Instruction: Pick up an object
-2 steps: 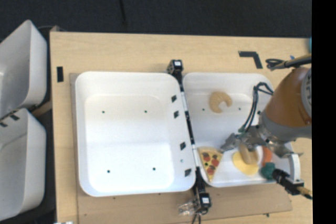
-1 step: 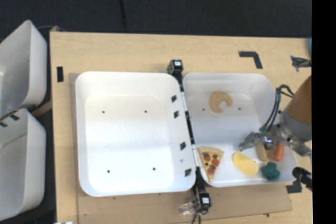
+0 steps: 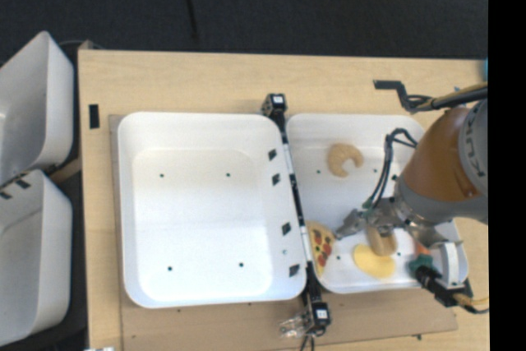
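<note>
1. Camera view: two white bins side by side on the bench. Left bin (image 3: 131,201) has only bare floor showing. All the candidates are in the right bin (image 3: 316,131).
2. Right bin contents as I read them: a tan croissant-shaped piece (image 3: 344,158) near the far side, a pizza-slice-looking piece (image 3: 320,247) hard against the divider wall at the near-left corner, a yellow rounded piece (image 3: 373,262) near the front edge, and a small tan-brown item (image 3: 380,242) just above the yellow one.
3. Arm comes in from the right, orange band over the bin's right half. Gripper (image 3: 379,233) is down low in the near-right part of the bin, right at the tan-brown item.
4. Fingers: the wrist hardware hides them, so I can't tell how far apart they stand or whether anything sits between them. Not calling a grasp.
5. Progress, my judgement: approach and descent look done, tool is at pick height over a target. Still to do: a confirmed close on the item, then the lift clear of the bin floor. Everything I can see appears to rest on the bin floor, so I count the pick as not yet done.
</note>
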